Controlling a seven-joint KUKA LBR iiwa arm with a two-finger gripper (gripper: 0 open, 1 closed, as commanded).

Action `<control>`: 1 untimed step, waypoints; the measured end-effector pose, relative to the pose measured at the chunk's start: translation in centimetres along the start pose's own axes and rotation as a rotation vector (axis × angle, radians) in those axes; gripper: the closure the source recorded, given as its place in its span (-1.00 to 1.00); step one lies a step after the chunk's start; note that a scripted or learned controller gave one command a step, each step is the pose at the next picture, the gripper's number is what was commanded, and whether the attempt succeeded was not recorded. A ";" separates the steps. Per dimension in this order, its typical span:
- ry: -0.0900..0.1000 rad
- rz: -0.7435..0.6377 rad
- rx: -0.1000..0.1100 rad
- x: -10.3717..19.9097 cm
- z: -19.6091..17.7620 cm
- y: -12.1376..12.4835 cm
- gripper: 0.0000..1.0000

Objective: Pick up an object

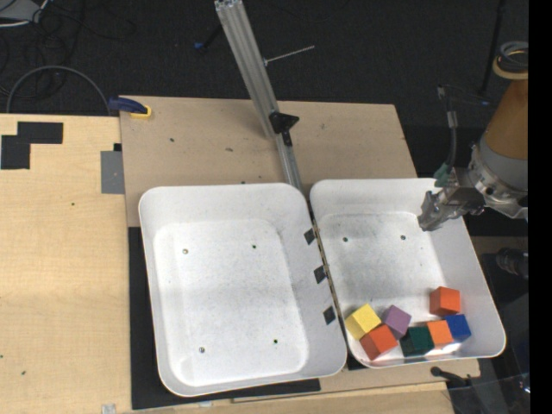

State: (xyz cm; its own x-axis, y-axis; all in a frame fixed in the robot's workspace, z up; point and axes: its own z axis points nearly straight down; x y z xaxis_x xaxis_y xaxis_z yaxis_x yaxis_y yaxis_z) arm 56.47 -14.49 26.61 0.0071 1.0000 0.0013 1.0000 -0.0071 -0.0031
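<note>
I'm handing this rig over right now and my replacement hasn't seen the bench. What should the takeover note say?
Tool: over the upper right edge of the right bin, nothing seen between its fingers.
Blocks: all in the right bin's lower corner, clustered together: yellow block, purple block, red block, green block, orange block, blue block, with a second red block just above the group.
Left bin: holds no blocks.
Done: nothing picked up yet.
Left: move to the cluster, grasp one block, lift it.

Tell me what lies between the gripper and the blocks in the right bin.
Nothing visible: bare bin floor separates the gripper, near the far right rim, from the blocks clustered in the near corner.
</note>
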 end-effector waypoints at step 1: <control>0.002 -0.016 -0.006 10.8 -7.4 -3.0 1.00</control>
State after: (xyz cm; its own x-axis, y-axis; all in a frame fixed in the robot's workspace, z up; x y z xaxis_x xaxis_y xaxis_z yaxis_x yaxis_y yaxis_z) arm 53.58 -3.64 34.03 -0.0086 1.0000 0.0029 1.0000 0.0085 0.0031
